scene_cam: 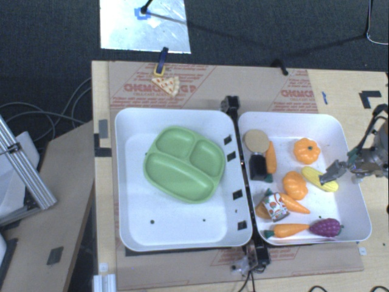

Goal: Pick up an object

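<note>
Jaws (332,174) sit low over the right bin (347,140), coming in from its right wall; dark metal fingers, too small and blurred to tell if they're open or closed. Nothing visibly between them.

Landmark = the yellow banana (317,178), smooth, curved plastic. Jaw tips are touching or just over its right end, can't tell which.

Relative to the banana:
- small orange pumpkin (306,150), ribbed, round, just behind it
- orange round fruit (295,184), glossy, just to its left, near touching
- carrot (298,207), tapered, in front-left, lying next to a small red-and-white printed carton (277,206)
- second carrot (290,229), long, and a purple grape bunch (326,227), knobbly, both in front near the bin's near wall
- tan round disc (256,140), flat, far left-rear; orange elongated piece (271,157) and a black block (258,166) just below it

Left bin (130,163), well to the banana's left: green divided plate (184,163), three compartments, matte plastic, rounded shape.

Both bins are shallow white plastic with rounded corners, on a brown cardboard sheet (200,81) with red print covering the counter (100,111).
</note>
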Controlling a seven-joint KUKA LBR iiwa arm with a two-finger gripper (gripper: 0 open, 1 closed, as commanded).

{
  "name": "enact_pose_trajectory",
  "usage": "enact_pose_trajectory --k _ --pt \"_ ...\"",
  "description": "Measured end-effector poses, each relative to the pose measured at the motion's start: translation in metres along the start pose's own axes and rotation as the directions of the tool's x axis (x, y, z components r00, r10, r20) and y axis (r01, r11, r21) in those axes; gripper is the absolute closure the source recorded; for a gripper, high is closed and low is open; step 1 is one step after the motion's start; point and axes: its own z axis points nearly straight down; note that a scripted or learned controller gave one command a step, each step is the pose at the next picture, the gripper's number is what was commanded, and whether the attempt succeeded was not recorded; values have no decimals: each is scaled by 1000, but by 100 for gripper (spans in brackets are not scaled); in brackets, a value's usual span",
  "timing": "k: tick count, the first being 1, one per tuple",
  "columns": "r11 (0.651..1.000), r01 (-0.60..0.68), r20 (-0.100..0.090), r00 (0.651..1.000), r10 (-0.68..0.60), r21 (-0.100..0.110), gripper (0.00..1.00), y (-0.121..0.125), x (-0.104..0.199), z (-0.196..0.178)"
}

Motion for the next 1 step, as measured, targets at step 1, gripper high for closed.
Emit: enact_pose_trajectory --k 1 --pt "1000 4 3 1000 -4 -12 0 3 1 -6"
